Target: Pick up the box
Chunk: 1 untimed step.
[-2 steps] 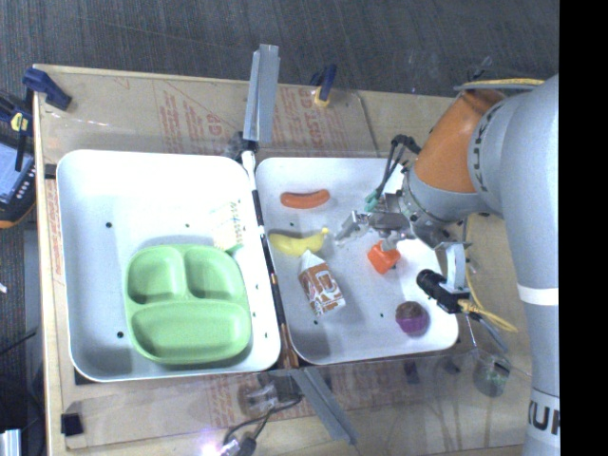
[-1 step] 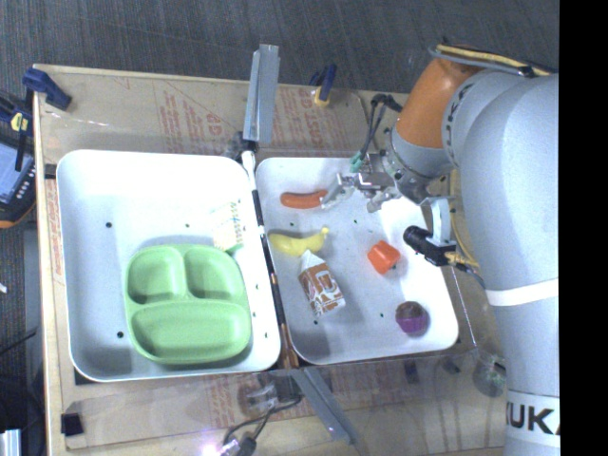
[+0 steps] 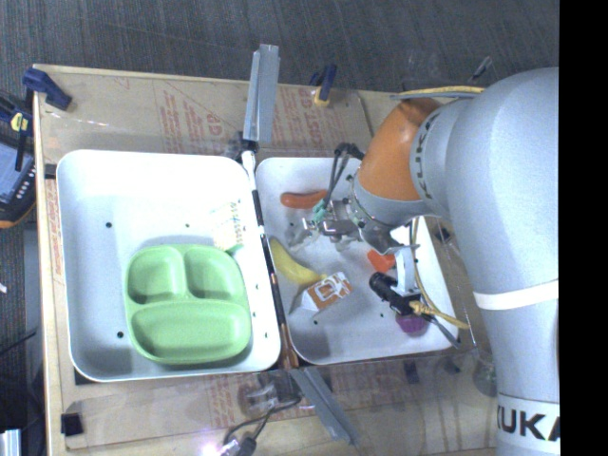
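Here the gripper [image 3: 323, 224], its state impossible to tell, is hovering above the box [image 3: 328, 291] in the right bin [image 3: 366, 348].

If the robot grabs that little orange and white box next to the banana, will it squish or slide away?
The box looks like a small carton lying flat and askew, so it is probably light and may dent under a hard squeeze. The white bin floor looks smooth, so a nudge would likely make it slide, not roll. The banana close beside it could get bumped.
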{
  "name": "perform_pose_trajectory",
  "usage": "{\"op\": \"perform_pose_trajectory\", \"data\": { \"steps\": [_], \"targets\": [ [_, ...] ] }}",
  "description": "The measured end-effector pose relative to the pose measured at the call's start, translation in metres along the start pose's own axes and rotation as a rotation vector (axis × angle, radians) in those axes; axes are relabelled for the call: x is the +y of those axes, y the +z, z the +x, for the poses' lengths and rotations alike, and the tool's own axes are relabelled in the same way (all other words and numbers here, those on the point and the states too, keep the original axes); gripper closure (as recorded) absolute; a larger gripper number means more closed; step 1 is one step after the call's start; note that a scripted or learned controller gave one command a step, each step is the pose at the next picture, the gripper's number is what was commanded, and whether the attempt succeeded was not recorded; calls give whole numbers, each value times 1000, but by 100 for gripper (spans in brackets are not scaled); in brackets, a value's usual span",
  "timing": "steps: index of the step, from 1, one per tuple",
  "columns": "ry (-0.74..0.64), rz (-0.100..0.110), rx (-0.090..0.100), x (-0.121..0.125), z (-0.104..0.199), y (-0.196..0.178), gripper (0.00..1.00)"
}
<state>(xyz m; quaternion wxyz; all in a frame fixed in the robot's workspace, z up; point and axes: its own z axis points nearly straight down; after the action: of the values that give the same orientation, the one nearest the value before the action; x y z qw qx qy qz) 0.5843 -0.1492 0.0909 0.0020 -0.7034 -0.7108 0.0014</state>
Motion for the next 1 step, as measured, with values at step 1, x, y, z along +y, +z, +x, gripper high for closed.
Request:
{"op": "perform_pose_trajectory", "data": {
  "steps": [1],
  "targets": [
    [-153,-4,-1,73,-29,-2,0]
  ]
}}
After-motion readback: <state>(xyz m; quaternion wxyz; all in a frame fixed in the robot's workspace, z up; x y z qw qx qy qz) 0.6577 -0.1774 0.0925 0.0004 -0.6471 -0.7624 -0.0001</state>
